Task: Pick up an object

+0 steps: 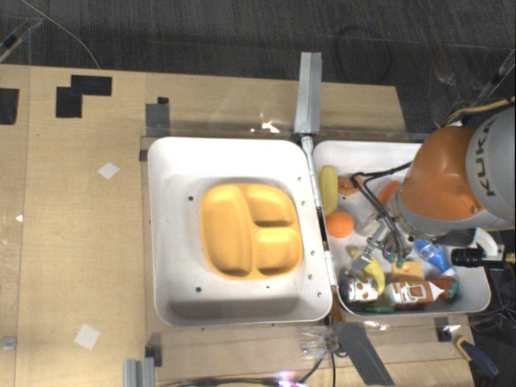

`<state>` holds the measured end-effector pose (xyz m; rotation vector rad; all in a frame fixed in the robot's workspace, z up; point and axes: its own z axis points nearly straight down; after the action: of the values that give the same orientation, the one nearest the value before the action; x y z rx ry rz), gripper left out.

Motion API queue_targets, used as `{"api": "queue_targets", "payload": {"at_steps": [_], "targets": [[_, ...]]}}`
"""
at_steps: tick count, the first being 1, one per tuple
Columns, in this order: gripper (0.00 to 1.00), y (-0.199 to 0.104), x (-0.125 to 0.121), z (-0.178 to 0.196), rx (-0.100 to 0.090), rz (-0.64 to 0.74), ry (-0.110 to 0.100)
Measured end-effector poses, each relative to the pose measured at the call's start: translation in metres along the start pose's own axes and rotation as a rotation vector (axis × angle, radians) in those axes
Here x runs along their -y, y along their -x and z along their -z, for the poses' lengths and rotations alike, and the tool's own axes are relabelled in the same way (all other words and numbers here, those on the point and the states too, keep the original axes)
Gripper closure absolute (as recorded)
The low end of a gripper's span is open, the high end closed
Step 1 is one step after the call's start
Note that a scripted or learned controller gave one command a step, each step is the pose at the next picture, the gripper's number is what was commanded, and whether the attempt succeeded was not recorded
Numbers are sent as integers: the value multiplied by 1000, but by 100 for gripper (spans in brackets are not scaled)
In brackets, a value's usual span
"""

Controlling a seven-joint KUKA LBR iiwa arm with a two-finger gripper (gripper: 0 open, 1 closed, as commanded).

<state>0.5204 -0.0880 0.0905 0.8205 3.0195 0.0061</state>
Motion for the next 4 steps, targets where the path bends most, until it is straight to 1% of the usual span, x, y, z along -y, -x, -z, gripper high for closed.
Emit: {"api": "queue_targets", "payload": {"at_steps": [1,3,4], "targets": [[100,5,-3,14,19,5,6],[100,8,-6,37,32,16,12],[0,8,-6,37,31,17,12]]}}
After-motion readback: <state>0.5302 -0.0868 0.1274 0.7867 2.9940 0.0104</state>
